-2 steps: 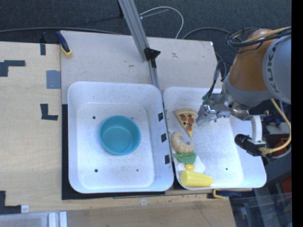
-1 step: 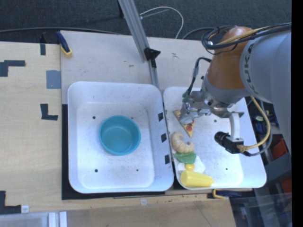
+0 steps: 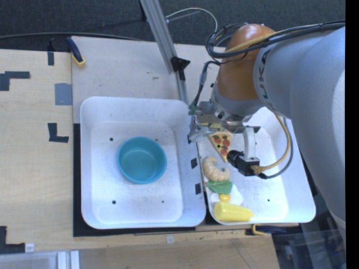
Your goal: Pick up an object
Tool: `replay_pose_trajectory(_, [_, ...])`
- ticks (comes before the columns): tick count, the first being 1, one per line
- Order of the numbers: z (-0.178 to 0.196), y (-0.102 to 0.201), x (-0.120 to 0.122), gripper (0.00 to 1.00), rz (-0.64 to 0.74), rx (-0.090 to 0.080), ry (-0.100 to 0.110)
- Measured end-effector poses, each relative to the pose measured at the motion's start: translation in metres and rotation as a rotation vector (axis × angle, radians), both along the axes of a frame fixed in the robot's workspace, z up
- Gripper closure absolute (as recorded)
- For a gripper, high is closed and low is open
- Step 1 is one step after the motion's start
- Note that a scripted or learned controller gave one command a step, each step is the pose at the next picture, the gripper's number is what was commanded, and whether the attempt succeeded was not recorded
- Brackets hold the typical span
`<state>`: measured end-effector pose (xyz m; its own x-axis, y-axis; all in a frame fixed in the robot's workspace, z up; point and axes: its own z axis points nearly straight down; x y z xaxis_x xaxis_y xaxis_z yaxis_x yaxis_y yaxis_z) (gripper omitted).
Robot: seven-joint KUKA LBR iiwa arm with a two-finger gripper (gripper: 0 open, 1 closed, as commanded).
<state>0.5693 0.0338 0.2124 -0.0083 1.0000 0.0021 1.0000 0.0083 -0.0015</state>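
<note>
Yellow, tan and pizza-slice [image 3: 220,143] toys crowd your right bin's [image 3: 291,206] left wall, so your tool [image 3: 216,129] hovers there; its finger spread, I cannot tell.

The blue bowl [image 3: 142,159] stands upright in the left bin [image 3: 95,206], near its middle. Across the divider from the bowl, in the right bin [image 3: 280,206], a pizza slice [image 3: 221,143] with red dots lies nearest the bin's far end. A tan croissant [image 3: 215,171] comes next, then a small green piece [image 3: 224,197], and a yellow wedge [image 3: 231,211] lies at the near rim.
</note>
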Motion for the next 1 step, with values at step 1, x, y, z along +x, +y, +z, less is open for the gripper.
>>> replay_pose_trajectory(1, [0.0004, 0.0531, 0.0127, 1.00, -0.001, 0.000, 0.000])
